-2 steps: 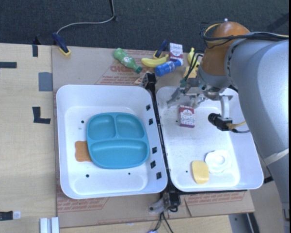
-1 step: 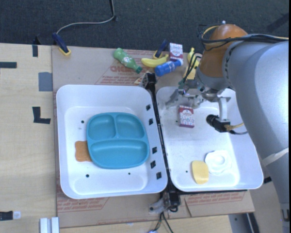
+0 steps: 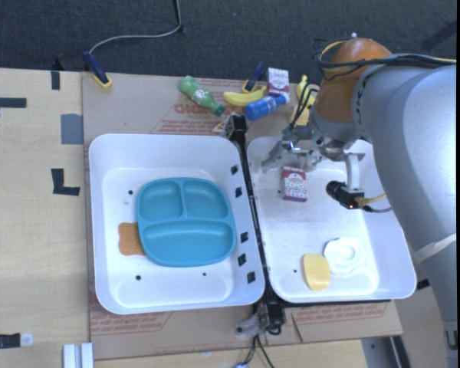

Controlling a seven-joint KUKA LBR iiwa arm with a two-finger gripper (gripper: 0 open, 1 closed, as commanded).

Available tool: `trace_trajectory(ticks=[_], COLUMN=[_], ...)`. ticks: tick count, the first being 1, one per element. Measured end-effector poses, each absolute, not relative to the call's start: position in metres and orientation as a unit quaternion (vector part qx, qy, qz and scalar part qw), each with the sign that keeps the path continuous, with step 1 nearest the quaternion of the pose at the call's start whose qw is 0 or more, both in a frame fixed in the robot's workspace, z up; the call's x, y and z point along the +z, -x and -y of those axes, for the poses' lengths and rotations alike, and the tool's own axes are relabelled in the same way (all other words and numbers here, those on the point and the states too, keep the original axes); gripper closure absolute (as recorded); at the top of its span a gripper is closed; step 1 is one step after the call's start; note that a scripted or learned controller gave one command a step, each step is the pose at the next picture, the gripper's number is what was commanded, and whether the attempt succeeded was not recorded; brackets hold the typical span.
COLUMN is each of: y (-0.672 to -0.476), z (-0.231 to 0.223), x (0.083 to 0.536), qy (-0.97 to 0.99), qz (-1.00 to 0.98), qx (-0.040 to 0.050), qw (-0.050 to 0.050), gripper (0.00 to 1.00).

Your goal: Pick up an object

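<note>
the gripper (image 3: 297,153) is hovering just above the small red carton (image 3: 294,184) in the right bin (image 3: 383,282); open or closed, i cannot tell. an off-centre descent could be tipping the carton aside.

A small red and white carton (image 3: 294,185) lies flat in the upper part of the right white bin (image 3: 383,228), just below the claw (image 3: 303,153), its printed face up. Nearer the front of the same bin, a pale yellow rounded block (image 3: 317,271) rests beside a white round lid-like piece (image 3: 343,255), the two touching or nearly so.
</note>
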State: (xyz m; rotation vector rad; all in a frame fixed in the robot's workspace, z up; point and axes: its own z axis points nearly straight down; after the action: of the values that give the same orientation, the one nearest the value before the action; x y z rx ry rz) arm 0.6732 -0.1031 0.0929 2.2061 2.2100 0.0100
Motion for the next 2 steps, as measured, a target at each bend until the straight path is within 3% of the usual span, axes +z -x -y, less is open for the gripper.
trace_trajectory(ticks=[1, 2], y=[-0.6736, -0.6734], z=[0.1033, 0.1033], x=[0.1029, 0.1026], qy=[-0.706, -0.706], qz=[-0.708, -0.708], qx=[0.0033, 0.003], qw=[0.01, 0.01], gripper=[1.0, 0.0])
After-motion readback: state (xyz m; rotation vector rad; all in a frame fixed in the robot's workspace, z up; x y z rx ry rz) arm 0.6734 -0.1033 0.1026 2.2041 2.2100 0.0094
